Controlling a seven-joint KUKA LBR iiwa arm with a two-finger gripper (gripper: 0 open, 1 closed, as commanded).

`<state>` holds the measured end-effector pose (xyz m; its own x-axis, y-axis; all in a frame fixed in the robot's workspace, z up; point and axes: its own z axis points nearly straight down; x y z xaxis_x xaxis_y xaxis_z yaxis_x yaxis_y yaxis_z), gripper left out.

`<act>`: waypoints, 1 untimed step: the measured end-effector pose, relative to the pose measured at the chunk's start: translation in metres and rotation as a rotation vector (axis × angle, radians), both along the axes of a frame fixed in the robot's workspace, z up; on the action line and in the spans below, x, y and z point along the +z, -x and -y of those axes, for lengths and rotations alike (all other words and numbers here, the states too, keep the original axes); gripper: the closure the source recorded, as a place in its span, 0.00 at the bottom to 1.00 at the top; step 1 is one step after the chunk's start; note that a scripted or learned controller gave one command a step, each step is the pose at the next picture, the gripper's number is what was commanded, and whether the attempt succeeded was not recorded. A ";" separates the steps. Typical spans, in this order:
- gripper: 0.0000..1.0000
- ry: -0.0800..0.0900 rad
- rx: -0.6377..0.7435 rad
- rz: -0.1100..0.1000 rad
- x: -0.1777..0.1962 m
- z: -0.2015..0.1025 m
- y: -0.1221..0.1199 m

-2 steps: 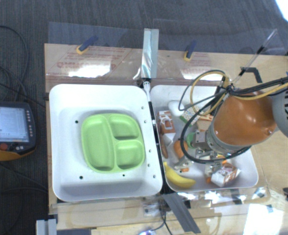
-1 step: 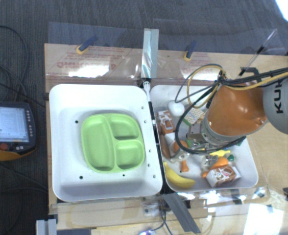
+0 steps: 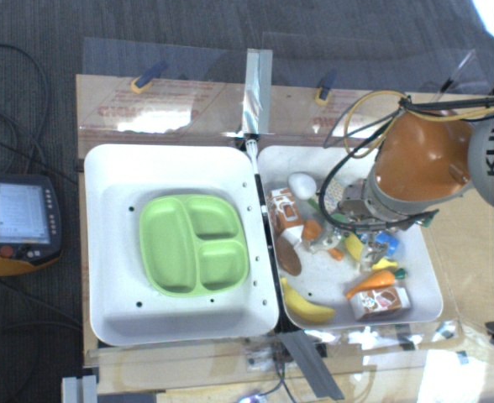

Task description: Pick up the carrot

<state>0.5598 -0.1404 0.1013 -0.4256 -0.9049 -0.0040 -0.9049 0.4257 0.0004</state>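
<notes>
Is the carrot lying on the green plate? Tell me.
No, the carrot lies in the right bin beside a small carton, while the green plate sits in the left bin.

Arm [image 3: 419, 162] reaching from right — gripper [image 3: 341, 235] lowered.

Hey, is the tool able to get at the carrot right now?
Probably yes. The carrot lies exposed in the right bin, just below the tool, with nothing on top. The small carton and blue toy crowd it closely.

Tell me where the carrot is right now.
The carrot lies in the right bin, toward its near right corner, just above the small carton and right of the banana.
</notes>
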 end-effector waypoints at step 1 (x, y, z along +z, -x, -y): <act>0.00 0.006 -0.087 0.022 -0.009 -0.034 0.048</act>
<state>0.5123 -0.1063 0.0920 -0.5029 -0.8643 -0.0092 -0.8640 0.5030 -0.0216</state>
